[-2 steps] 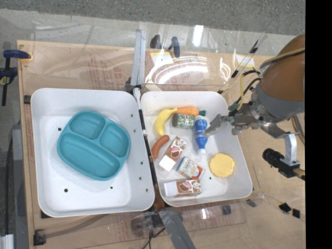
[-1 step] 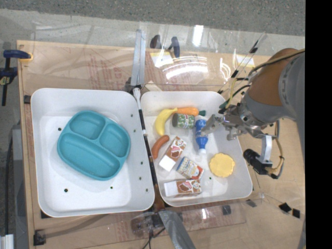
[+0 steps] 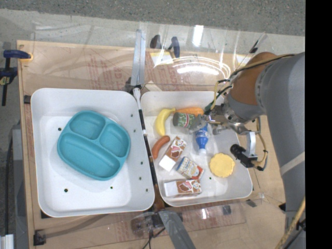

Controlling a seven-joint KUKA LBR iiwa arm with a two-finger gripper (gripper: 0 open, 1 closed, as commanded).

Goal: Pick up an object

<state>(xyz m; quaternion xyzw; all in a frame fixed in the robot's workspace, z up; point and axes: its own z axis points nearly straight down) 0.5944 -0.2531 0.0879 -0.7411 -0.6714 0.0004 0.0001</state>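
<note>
The right bin (image 3: 234, 192) holds several toy foods. A yellow banana (image 3: 163, 120) lies at its upper left, with an orange carrot-like piece (image 3: 191, 110) and a green can (image 3: 185, 120) on its side just right of it. Below the can stands a small blue bottle (image 3: 201, 139). A red sausage (image 3: 160, 146), a brown-and-white carton (image 3: 176, 148), a white block (image 3: 167, 163) and two more cartons (image 3: 188, 167) (image 3: 182, 187) lie lower left. A yellow disc (image 3: 222, 165) rests lower right. My gripper (image 3: 210, 121) is low in the bin, between the can's right end and the bottle's top.
The left bin (image 3: 46, 193) carries a teal divided plate (image 3: 93, 144). A metal divider (image 3: 139, 66) runs between the bins at the back. The grey arm (image 3: 275, 102) covers the right bin's right wall, and a black fitting (image 3: 243, 156) hangs beside the yellow disc.
</note>
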